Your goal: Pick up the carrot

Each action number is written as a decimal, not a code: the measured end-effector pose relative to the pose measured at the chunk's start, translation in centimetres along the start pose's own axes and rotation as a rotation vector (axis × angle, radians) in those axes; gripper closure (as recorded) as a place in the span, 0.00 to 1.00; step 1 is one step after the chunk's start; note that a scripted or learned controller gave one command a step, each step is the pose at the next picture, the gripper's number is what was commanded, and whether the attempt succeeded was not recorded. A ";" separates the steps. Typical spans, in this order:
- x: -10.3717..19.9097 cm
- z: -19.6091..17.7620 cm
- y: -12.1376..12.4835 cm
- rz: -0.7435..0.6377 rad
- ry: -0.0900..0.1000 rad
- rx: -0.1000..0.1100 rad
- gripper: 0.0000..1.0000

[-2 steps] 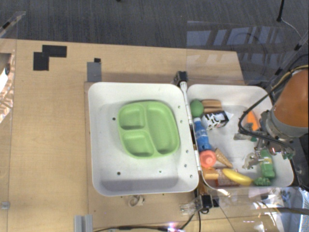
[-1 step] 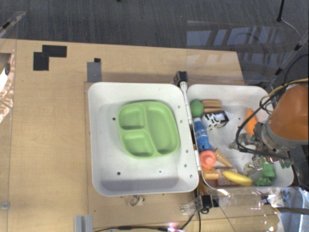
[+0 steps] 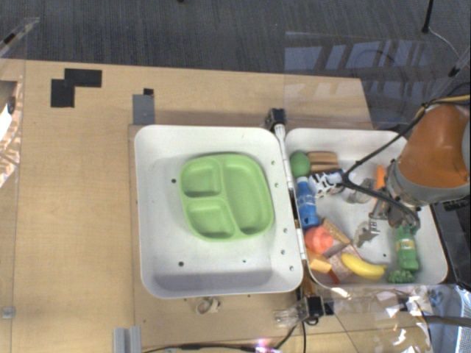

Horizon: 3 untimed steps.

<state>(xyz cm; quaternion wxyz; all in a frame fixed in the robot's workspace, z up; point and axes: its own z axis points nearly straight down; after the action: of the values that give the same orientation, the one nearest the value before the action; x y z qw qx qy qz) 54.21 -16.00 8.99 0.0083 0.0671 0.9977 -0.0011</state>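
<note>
Up-view of the banana (image 3: 362, 265) and a bit right, near the right bin's (image 3: 440, 269) far wall: is that orange sliver the carrot (image 3: 380, 176)? (Lee)

Looks like it. It stands roughly on end in the view, and the arm's (image 3: 438, 153) grey body is right beside it and hides its right side. (Mo)

Where's the gripper (image 3: 366, 233) relative to the banana? (Lee)

It's just up-view of the banana, over the bin floor and below the carrot in the view. Gripper and carrot are apart. (Mo)

Spread or pressed together? (Lee)

Cannot tell. The tip is a small metallic tangle with cables across it. (Mo)

What else is around the banana? (Lee)

A green bottle (image 3: 405, 248) lies just right of it. A pink lump (image 3: 318, 239) sits just left of it, with tan pieces touching the banana's left end. Up and left of it a blue bottle (image 3: 305, 206) lies along the bin's left wall. Further up that wall there's a green ball (image 3: 299, 164) with a brown block (image 3: 322, 158) beside it, and a black-and-white item (image 3: 324, 182) below the block. (Mo)

And the left bin (image 3: 158, 271)? (Lee)

Well left of the banana. A green divided plate (image 3: 224, 195) lies flat in its middle. (Mo)
</note>
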 end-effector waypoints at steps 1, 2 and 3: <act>4.4 -10.0 -2.6 0.002 -0.004 0.003 0.00; 3.9 -0.6 -5.3 0.071 -0.011 0.002 0.00; -3.8 0.2 -3.8 0.396 0.001 -0.001 0.00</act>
<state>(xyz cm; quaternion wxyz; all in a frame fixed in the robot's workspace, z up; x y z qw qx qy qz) 57.46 -20.25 8.88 0.0077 0.2620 0.9650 0.0012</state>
